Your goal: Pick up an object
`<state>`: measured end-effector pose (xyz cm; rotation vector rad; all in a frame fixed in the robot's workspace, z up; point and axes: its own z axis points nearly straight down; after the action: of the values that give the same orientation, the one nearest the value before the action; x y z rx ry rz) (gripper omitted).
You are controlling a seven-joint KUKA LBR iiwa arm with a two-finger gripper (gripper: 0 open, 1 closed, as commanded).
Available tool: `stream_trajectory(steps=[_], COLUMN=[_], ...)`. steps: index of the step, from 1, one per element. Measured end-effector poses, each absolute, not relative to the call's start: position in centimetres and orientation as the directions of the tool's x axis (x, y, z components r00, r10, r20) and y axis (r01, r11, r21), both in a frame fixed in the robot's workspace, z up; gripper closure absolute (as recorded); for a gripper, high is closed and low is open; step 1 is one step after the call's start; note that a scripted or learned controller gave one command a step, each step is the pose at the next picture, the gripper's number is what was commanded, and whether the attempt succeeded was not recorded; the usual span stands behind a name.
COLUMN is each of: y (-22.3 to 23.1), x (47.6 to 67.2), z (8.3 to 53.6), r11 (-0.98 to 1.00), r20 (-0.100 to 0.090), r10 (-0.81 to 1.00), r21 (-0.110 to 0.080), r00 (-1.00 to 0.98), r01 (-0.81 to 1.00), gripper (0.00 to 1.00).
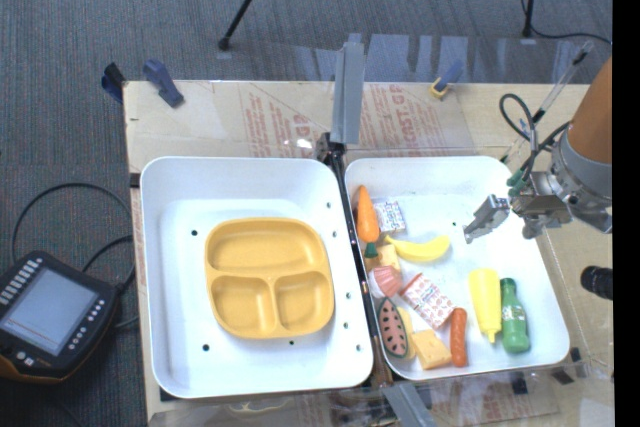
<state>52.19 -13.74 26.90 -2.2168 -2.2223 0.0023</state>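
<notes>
Toy food (430,315) crowds the lower right bin (540,355) as pick targets. Above its bare corner we see the gripper (487,217), jaws apart, holding nothing.

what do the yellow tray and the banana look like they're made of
Yellow tray: likely moulded plastic, matte, with uniform colour and rounded compartment walls. Banana: seems to be toy plastic, smooth and evenly yellow, without natural blemishes; the finish is too small to judge.

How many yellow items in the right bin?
2 clearly: a banana mid-bin, left of the gripper, and a yellow bottle near the right wall beside the green bottle. A paler wedge at the front edge may count; others could be hidden in the pile.
</notes>
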Motion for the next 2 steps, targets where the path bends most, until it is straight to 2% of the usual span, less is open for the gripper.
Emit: stream_trajectory(steps=[1, 2], y=[-15.8, -15.0], x=[57.3, 60.9], z=[21.2, 8.5], r11=[0.086, 0.183], r20=[0.003, 0.003], r10=[0.996, 0.983], r21=[-0.008, -0.004], r00=[-0.086, -0.183], r01=[0.996, 0.983], gripper=[0.0, 0.0])
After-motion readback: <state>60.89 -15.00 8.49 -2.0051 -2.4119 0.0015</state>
